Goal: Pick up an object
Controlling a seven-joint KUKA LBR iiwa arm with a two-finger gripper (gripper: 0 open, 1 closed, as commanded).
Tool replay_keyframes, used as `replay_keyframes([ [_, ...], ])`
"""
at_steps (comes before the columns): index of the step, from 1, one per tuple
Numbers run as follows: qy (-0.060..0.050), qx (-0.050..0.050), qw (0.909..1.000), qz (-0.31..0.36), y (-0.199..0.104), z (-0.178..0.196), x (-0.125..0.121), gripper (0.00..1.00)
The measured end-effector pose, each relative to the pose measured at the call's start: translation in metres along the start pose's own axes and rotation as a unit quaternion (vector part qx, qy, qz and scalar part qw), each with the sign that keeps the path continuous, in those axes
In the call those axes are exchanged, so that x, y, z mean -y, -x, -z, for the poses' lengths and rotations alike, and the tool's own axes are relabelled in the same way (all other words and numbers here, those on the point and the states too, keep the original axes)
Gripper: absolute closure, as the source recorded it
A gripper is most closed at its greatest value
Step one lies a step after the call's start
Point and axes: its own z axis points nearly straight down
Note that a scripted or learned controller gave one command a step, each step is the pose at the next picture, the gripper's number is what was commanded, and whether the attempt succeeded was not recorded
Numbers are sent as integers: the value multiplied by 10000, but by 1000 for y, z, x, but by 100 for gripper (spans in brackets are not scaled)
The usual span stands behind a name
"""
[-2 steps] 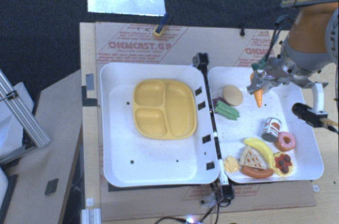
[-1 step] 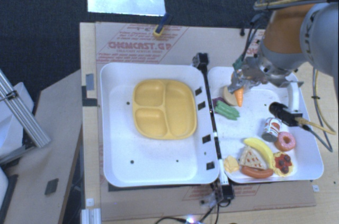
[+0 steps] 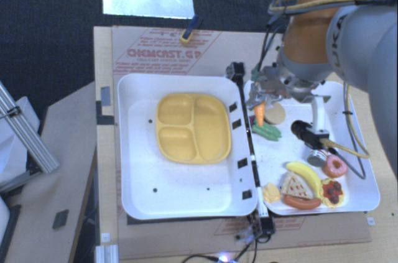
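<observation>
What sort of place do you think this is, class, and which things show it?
Probably a robotics lab bench for grasping trials: a grey and orange robot arm reaches over two white bins, one with a yellow divided plate, the other with toy food such as a banana.

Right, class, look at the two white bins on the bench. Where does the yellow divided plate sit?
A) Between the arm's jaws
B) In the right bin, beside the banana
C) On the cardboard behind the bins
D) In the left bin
D: the yellow divided plate lies flat in the left bin, while the banana and the other toy food lie in the right bin.
</observation>
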Motion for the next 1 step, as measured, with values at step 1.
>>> replay_keyframes([
  [1,6,0,10000,-7,-51,-8,-17,100],
])
